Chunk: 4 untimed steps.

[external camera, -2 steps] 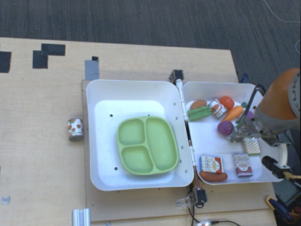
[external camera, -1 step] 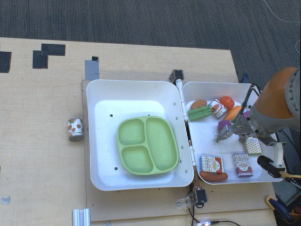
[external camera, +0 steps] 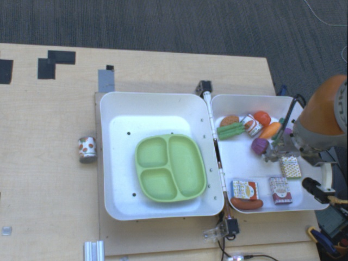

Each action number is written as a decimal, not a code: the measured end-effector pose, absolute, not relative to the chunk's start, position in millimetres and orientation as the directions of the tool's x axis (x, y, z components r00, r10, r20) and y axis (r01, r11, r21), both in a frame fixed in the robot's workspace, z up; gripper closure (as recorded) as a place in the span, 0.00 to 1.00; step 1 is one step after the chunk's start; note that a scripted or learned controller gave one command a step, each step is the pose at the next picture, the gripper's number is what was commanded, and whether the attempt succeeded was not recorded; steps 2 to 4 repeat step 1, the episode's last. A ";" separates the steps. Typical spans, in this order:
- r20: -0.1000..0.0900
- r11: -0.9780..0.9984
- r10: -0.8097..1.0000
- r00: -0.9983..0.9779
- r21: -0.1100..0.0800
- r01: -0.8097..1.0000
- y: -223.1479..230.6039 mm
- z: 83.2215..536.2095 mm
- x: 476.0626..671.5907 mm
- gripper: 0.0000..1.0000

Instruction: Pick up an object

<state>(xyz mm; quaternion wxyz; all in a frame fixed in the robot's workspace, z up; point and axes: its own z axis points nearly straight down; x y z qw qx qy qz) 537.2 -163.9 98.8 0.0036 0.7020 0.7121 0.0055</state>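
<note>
A pale wooden bench [external camera: 49, 162] carries 2 shallow white bins side by side, seen from above at a slant. The left bin [external camera: 117, 145] holds 1 light green plate [external camera: 170, 167] with 3 compartments. The right bin [external camera: 234, 162] holds small toy foods, and the grey arm [external camera: 326, 118] with its orange band reaches in from the right over that bin's right half.

The gripper [external camera: 277, 151] sits low at the right bin, just beside a purple toy eggplant [external camera: 259, 145] and just above a small speckled packet [external camera: 291, 167]. Whether the fingers are open or closed cannot be told, as the wrist hides them, and nothing can be seen held between them.

Judging by this pose, the step in hand is the approach or descent for a grasp, not a lift. The next move likely calls for settling on 1 item and closing on it cleanly, since the toys lie crowded together.

The likeliest target, the eggplant, is small, rounded and glossy purple. Near it lie an orange carrot [external camera: 272, 128], a red tomato [external camera: 262, 116], a green bean pod [external camera: 231, 130], a boxed snack [external camera: 244, 189], a red sausage [external camera: 247, 203] and a red-and-white carton [external camera: 280, 191]. Outside the bins, left of them, a small printed can [external camera: 87, 148] lies on the bench
</note>
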 end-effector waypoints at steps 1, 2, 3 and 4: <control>0.012 0.020 1.000 -0.020 0.009 1.000 -159.2 98.4 537.7 0.00; 0.012 0.020 1.000 -0.020 0.009 1.000 -159.2 98.4 537.7 0.00; 0.012 0.020 1.000 -0.020 0.009 1.000 -159.2 98.4 537.7 0.00; 0.012 0.020 1.000 -0.020 0.009 1.000 -159.2 98.4 537.7 0.00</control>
